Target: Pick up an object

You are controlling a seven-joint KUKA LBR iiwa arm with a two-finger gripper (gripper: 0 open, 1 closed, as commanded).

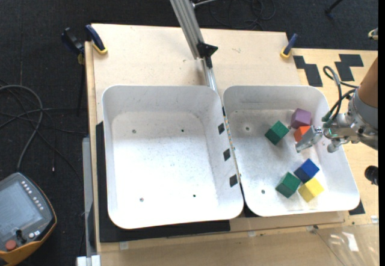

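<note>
Nearest the camera, at the front of the right bin (pixel 343 198), a yellow cube (pixel 311 189) is seen touching a blue cube (pixel 308 170), with a green cube (pixel 288 185) just beside them on the left. Farther back in the same bin a second green cube (pixel 277 132) lies alone, and a purple cube (pixel 301 118) sits against an orange cube (pixel 301 133). The left bin (pixel 120 102) lies alongside on the worktop (pixel 150 54).

The gripper (pixel 310 138) is reached in from the right and is held low beside the orange cube. One finger is seen just left of and below that cube; whether the fingers are apart or together cannot be told, and nothing is seen clamped between them.

Several risks are judged from this. The orange cube is crowded by the purple one, so a finger may be set down on top of a cube rather than beside it, or both cubes may be pushed away together. If the closing is off centre, the orange cube may be squeezed out sideways. A corner-on grip may be lost during the lift. The bin's right wall is near the wrist and may be struck.
</note>
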